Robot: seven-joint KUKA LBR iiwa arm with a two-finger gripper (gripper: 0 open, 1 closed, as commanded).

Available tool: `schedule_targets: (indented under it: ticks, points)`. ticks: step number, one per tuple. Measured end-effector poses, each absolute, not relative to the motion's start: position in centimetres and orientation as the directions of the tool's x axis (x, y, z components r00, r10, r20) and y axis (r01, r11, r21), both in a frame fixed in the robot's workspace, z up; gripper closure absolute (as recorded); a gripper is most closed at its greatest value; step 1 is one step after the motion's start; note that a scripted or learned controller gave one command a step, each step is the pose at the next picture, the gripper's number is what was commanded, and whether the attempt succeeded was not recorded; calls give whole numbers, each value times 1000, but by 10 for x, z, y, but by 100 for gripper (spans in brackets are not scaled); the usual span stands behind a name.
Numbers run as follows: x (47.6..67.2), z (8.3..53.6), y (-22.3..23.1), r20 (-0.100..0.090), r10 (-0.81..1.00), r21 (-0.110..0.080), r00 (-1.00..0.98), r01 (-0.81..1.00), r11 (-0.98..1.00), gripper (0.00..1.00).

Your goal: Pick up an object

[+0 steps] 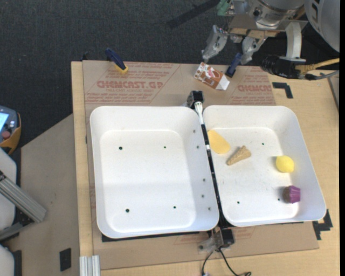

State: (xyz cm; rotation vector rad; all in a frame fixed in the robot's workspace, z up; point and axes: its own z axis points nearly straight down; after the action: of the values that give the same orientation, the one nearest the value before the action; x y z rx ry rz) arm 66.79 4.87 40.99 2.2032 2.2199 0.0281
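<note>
Purple object (291, 194) blurry; gripper (230, 49) spread, arm cut off above.

One fixed camera looks down at a slant from above the surface (161, 81), both bins (145, 116) centred, the arm (269, 11) entering around one o'clock.

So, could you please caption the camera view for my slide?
Open gripper above the bench beyond the right bin, which holds four small objects.

Bright, even overhead light; soft shadows inside the left bin (148, 172); mild blur on the gripper (230, 47).
</note>
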Motion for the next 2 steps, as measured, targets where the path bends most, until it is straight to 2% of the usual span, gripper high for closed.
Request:
schedule_targets:
  ticks: [1,2]
  points:
    - [666,510,103,3,1000,16,-8,1000,7,0]
    - [667,513,100,-1,1000,7,-2,1000,2,100]
